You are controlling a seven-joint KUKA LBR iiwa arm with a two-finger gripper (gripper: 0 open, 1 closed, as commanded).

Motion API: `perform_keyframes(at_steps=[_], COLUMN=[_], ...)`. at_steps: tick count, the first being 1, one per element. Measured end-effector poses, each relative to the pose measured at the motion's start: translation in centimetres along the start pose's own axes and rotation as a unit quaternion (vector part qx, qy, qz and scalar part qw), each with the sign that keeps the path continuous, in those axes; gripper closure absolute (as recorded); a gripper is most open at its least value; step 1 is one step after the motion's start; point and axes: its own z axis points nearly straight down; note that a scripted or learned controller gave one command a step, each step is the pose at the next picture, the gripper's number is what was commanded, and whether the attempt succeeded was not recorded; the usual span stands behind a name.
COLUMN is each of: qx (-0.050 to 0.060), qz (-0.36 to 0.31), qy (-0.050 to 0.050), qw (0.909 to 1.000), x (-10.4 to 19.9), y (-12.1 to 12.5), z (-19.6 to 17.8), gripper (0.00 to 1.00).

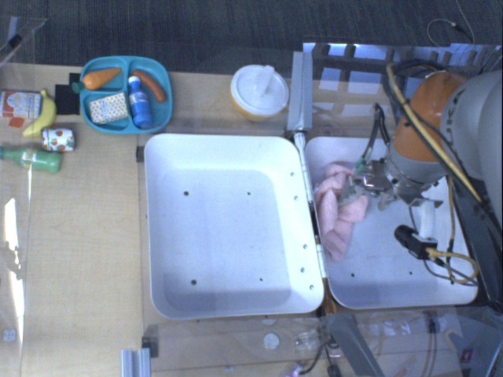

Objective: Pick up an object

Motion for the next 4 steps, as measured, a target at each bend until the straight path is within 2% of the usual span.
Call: perform_keyframes(at_steps=[1, 2, 3, 4], qx=[-0.010, -0.009, -0.009, -0.014], qz=[-0.098, -0.100, -0.099, -0.168], qy=[-0.001, 0.002, 0.001, -0.004], qw=[0.9951, 0.9950, 0.9950, 0.9856], x=[0.75, 1.16, 1.01, 1.24], y=[3.71, 3.79, 3.80, 3.80], z=[1.94, 1.07, 1.03, 1.73], gripper=[0.00, 1.00, 0.00, 0.00])
